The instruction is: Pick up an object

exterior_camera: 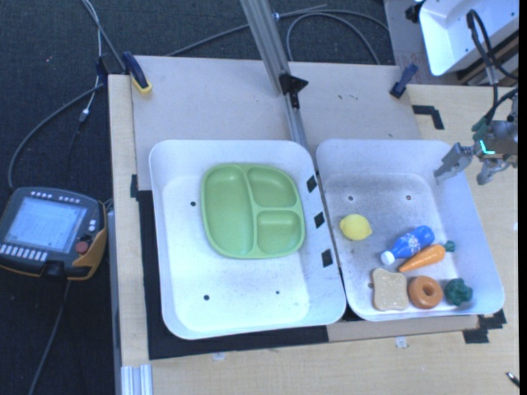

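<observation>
On the floor at far left lies one teach pendant (51, 232) with a lit screen, its cable running up across the dark carpet. Next comes the bench (214, 105), with one blue clamp (136, 72) on its upper left corner and a second blue clamp (403, 79) toward the upper right; one metal pole (265, 31) slants down to the gap between the two bins.

Two white bins sit side by side. One item lies in the left bin (247, 303): a green divided plate (251, 211) with three compartments, resting flat near the bin's middle.

Six small objects lie in the right bin (387, 171), all in its lower half. One yellow lemon (356, 227) lies apart from the rest, toward the bin's left. Lower down, one slice of toast (389, 290) touches one brown donut (425, 291), and one dark green broccoli piece (458, 290) sits just beside the donut at the lower right corner. Above these, one blue bottle (409, 243) lies on its side, with one orange carrot (423, 257) right against it.

At the right edge, the gripper (466, 166) hovers over the upper right rim of the right bin, well apart from all six objects. Its two fingers (451, 160) are spread with nothing between them.
</observation>
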